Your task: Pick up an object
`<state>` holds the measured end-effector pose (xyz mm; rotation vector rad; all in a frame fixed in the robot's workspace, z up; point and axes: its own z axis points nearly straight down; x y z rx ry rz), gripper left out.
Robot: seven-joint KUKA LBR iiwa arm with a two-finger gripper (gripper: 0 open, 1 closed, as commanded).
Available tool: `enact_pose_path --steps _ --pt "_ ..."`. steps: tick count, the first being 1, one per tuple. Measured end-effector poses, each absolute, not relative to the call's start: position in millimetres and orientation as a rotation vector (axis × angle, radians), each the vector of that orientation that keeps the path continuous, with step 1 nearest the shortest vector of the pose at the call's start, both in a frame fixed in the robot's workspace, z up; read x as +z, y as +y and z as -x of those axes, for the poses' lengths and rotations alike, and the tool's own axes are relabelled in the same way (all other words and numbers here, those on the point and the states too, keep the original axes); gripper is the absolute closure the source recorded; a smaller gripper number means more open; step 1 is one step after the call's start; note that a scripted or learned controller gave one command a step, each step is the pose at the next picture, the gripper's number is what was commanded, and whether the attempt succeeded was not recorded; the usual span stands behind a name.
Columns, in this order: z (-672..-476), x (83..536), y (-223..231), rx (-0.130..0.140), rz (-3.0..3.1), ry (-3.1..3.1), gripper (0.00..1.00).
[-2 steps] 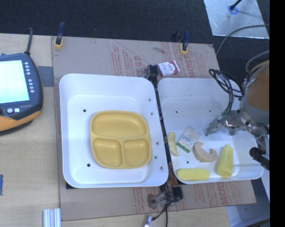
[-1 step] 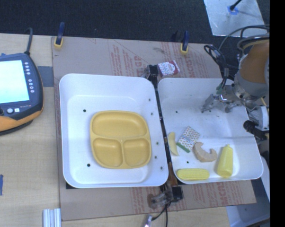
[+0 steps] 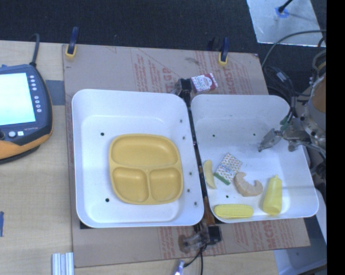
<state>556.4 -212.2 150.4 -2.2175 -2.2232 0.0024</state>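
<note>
The right bin [image 3: 241, 110] holds several items near its front: a yellow squeeze bottle [image 3: 273, 195], a yellow corn cob [image 3: 234, 211], a tan curved piece [image 3: 248, 185], a checkered packet [image 3: 227, 167] and a pale yellow slice [image 3: 209, 173]. My gripper [image 3: 279, 138] hangs at the right side of this bin, above its floor and behind the bottle. Its fingers look spread apart, with nothing between them. The left bin [image 3: 92, 113] carries a yellow three-compartment tray [image 3: 145, 168].
A teach pendant [image 3: 15, 110] lies on the bench at the left. A small red and white packet [image 3: 204, 82] sits behind the bins. Clamps [image 3: 72, 43] hold the cardboard at the back edge. Cables run at the right.
</note>
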Motion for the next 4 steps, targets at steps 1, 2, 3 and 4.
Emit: enact_pose_path --steps 1,2,3,4 --pt "-623.7 91 -212 0.005 2.214 -2.224 0.0" --pt "-500.3 91 -199 0.006 2.213 -2.225 0.0" --pt "-560.2 92 -120 0.003 2.215 -2.231 0.0" --pt "-505.5 91 -132 0.006 2.213 -2.225 0.0"
